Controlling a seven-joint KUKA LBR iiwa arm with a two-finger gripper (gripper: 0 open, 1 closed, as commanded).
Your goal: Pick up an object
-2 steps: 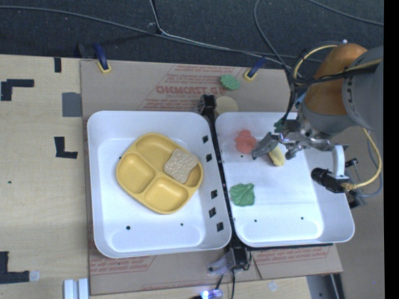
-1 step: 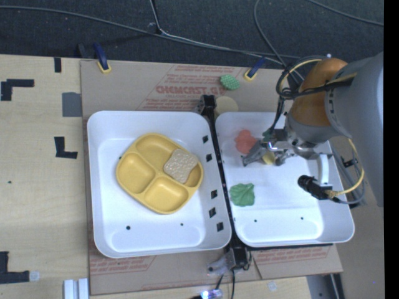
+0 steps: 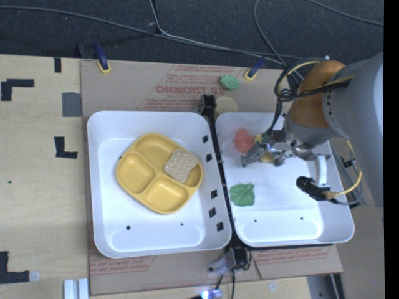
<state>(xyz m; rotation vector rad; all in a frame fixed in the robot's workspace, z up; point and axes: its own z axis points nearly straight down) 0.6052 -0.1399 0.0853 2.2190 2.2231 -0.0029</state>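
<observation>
In the left bin [image 3: 100, 167] a yellow plate [image 3: 153, 173] holds a cracker [image 3: 181, 165], with bare white floor all around it. In the right bin [image 3: 280, 223], a green leaf toy [image 3: 242, 194] lies near the middle wall and a red toy [image 3: 243, 140] sits just beside the gripper [image 3: 260, 157]. I cannot tell how the gripper is set, and red writing on the cardboard [image 3: 181, 86] is too blurry to read.

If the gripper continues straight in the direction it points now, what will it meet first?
The gripper points toward the view's left, low in the right bin. The pink object lies closest ahead, likely first; depth is unclear, so it may pass beside it.
</observation>
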